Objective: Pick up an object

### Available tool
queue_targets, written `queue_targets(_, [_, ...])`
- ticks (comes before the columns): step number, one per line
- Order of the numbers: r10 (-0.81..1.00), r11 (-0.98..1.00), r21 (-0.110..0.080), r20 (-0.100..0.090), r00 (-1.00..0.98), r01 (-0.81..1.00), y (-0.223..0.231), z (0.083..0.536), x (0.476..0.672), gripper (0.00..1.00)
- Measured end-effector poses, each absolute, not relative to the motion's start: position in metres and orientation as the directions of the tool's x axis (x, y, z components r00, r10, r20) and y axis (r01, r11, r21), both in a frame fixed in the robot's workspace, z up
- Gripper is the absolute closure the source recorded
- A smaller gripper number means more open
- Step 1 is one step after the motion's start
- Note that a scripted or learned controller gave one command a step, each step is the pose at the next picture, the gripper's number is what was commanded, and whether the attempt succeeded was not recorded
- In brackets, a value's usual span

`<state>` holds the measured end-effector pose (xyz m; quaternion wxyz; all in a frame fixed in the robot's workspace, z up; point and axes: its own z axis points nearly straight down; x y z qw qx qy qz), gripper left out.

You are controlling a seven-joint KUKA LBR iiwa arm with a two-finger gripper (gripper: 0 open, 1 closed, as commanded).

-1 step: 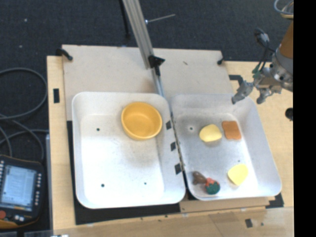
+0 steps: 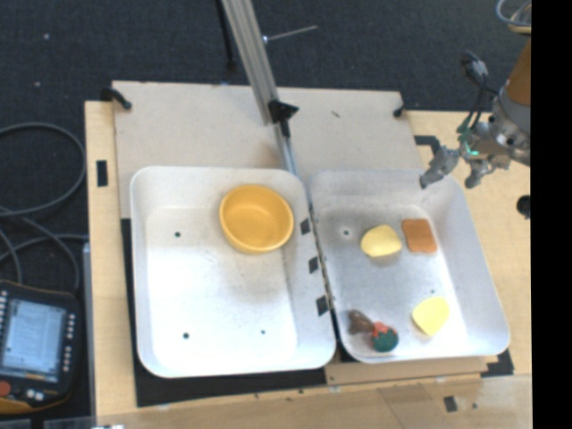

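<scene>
My gripper [image 2: 456,171] hangs over the far right corner of the right bin [image 2: 478,266], its two grey fingers spread open with nothing between them. Below it in that bin lie an orange-brown block [image 2: 418,236], a pale yellow rounded piece [image 2: 382,241], a yellow wedge [image 2: 431,315], and a small brown, green and red toy [image 2: 374,331] near the front edge. A yellow bowl [image 2: 256,217] stands at the far side of the left bin [image 2: 161,329].
A slanted metal post [image 2: 255,52] rises from the bench behind the gap between the bins. Black cables and a teach pendant [image 2: 31,338] lie on the floor to the left. The bench edge runs close along the front of both bins.
</scene>
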<state>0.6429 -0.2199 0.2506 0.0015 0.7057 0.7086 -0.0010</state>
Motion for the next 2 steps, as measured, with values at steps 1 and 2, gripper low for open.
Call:
queue_targets(1, [1.000,0.006,-0.002,-0.003,-0.006,1.000,-0.217,0.208,0.644,0.00])
queue_targets(2, [1.000,0.001,-0.005,-0.002,-0.001,1.000,-0.217,0.145,0.639,0.00])
